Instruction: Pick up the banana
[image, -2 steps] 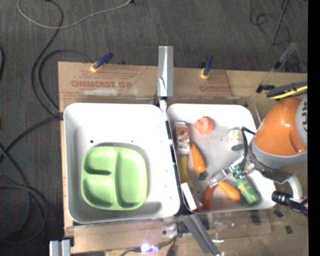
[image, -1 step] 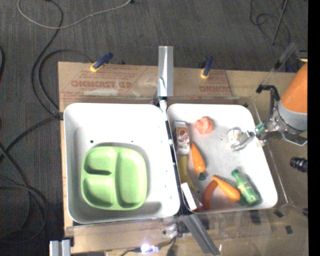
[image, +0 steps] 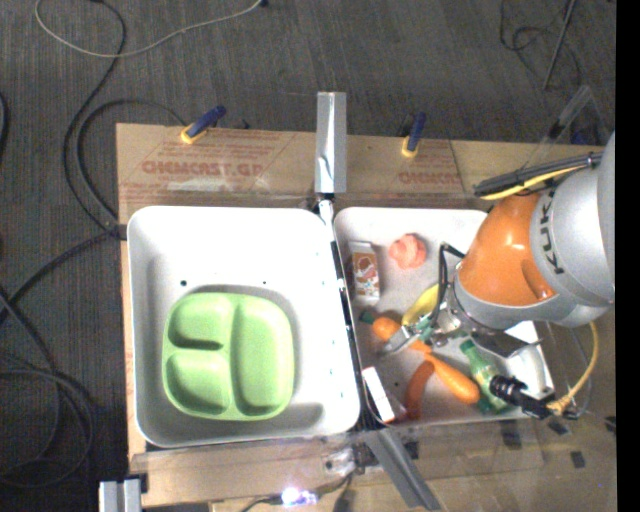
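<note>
At centre right, the gripper (image: 418, 328) reaches down beside the banana (image: 427, 300); I cannot tell the jaws' state. Next comes closing squarely around it.

— Counted on the bench: two white bins (image: 150, 260), one green plate (image: 230, 355), one arm (image: 570, 240).

— And in the right-hand bin?

— One banana (image: 427, 299), one pink piece (image: 407, 250), one small packet (image: 365, 274), one green bottle (image: 487, 380). Three orange or red pieces, possibly: carrot (image: 455, 380), sausage (image: 419, 388), round orange bit (image: 386, 328).

— Clamps?

— Two at the board's far edge (image: 203, 123).
</note>
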